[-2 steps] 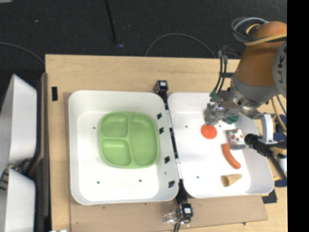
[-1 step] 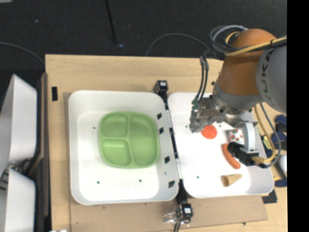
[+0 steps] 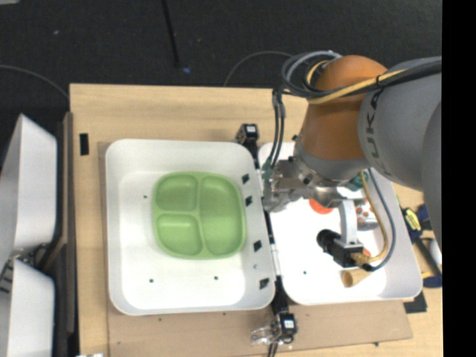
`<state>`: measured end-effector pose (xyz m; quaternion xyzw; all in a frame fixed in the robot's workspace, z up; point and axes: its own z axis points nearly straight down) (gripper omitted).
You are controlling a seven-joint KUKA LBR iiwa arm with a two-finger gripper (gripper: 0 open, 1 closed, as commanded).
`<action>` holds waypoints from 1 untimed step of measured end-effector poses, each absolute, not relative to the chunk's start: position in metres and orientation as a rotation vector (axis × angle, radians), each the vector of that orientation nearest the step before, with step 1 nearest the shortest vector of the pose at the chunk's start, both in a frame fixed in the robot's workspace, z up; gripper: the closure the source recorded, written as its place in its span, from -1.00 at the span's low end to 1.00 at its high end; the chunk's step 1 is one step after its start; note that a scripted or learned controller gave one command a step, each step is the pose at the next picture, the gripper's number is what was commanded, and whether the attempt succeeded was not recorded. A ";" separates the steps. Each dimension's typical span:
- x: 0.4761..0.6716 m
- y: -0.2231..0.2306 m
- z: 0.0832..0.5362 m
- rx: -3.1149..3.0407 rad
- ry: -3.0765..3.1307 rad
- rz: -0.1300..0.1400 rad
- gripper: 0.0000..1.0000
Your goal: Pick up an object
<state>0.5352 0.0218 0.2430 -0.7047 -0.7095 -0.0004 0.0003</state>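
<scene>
A pale wooden bench [image 3: 171,99] is seen from above against a dark floor. On its left half sits a shallow white plastic bin [image 3: 123,274], square with rounded corners. A light green plastic plate [image 3: 199,214], rounded-square and moulded into several compartments, lies flat in this left bin, a little nearer its right wall, with bare white floor all around it. Just to the right, along an edge lined with small black clips [image 3: 256,245], sits a second shallow white plastic bin [image 3: 297,285]. The grey robot arm [image 3: 405,125] reaches in from the right, and its broad orange band [image 3: 335,117] hangs over the rear of this right bin, hiding much of it. Below the band, the gripper [image 3: 291,192] points down over the bin's rear left area, close to the wall between the two bins. The wrist covers most of it, so it cannot be told how far open it is or whether it has hold of anything. A small orange-red object [image 3: 320,206] lies on the bin floor just right of the gripper, partly under the wrist. Further right, a tiny red-and-white item [image 3: 363,213] sits half hidden behind cables, too small to identify. Toward the front of the bin, a short tan stub [image 3: 350,278] lies on the white floor, well apart from the gripper.
</scene>
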 end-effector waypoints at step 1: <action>0.531 0.077 0.253 -2.211 -2.231 -0.004 1.00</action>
